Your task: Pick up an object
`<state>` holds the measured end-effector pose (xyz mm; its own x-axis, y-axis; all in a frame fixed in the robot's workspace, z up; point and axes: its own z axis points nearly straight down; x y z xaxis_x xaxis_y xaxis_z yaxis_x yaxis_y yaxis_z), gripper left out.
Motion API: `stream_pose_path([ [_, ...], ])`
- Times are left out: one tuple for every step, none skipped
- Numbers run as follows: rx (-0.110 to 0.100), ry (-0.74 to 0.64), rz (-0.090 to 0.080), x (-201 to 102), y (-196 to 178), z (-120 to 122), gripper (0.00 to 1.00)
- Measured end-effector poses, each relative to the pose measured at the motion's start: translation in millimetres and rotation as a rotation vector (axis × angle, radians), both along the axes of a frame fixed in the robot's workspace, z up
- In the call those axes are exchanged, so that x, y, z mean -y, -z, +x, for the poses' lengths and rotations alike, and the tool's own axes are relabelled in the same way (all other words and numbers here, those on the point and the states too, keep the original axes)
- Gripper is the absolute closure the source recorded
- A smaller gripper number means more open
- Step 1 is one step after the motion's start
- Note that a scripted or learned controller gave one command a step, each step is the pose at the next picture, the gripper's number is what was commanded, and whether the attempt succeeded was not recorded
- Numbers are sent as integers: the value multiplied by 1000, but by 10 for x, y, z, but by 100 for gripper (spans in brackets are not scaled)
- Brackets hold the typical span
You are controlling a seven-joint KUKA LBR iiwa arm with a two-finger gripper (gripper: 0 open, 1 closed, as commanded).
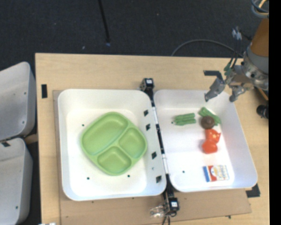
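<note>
My gripper [223, 93] hangs over the far right corner of the right bin [187, 172], its two fingers spread apart with nothing between them. Below it lie a green bean pod [184, 120], a brown round item with green leaves [208, 121], an orange-red pepper [210, 141] and a small white, blue and red box [216, 173]. The gripper is above and slightly right of the brown item, clear of all objects.
The left bin [70, 172] holds a green divided plate [113, 143]. A hinge with black clips [154, 125] runs between the bins. Cables [196, 46] lie on the wooden bench behind the right bin.
</note>
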<state>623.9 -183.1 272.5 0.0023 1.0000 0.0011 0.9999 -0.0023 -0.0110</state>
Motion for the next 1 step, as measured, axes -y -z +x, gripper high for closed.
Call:
stream_pose_path([
  [13, -2, -1, -7, -81, 19, 0],
])
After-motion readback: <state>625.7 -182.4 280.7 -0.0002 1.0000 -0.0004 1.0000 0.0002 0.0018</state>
